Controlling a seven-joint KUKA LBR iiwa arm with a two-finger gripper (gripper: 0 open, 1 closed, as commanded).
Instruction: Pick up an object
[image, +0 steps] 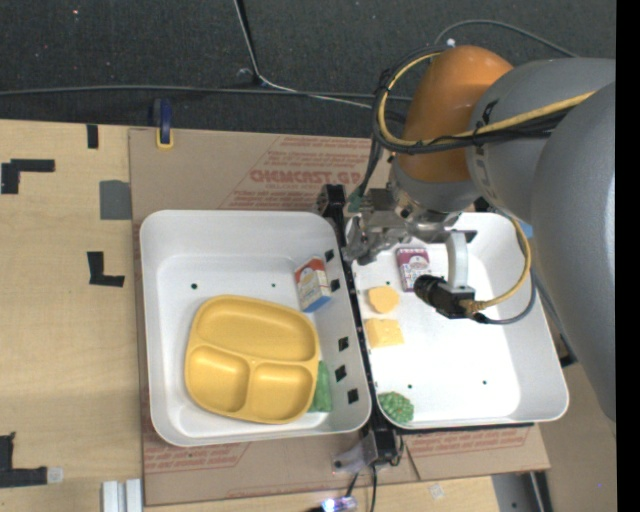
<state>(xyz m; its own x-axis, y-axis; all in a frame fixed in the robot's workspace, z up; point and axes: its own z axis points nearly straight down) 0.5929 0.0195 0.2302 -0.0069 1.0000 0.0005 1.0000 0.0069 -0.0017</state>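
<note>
Nearest the camera, a green leafy item (397, 405) lies at the front left corner of the right bin (520, 385), close to the divider between the 2 bins. Behind it on that bin's white floor sits a flat yellow square (385, 333), and just behind that a smaller yellow round piece (382, 299). Further back a small maroon packet (412, 266) stands near the arm's wrist.

Above the rear left corner of the right bin hangs the tool (368, 238), a dark metal cluster under the orange band (450, 110) of the grey arm (570, 160). I cannot tell whether it is released or clenched, as the wrist hardware hides it from above. A black cylinder with a yellow cable (445, 294) juts out beside it over the bin.

Across the divider, the left bin (165, 300) carries a yellow 3-compartment tray (250, 360), with a green item (322, 388) wedged between its right edge and the bin wall. A small carton (313, 285), white with red and blue, stands tilted behind the tray, near the divider.

Both bins rest on a brown cardboard sheet (200, 170) on the desk (55, 320).
</note>
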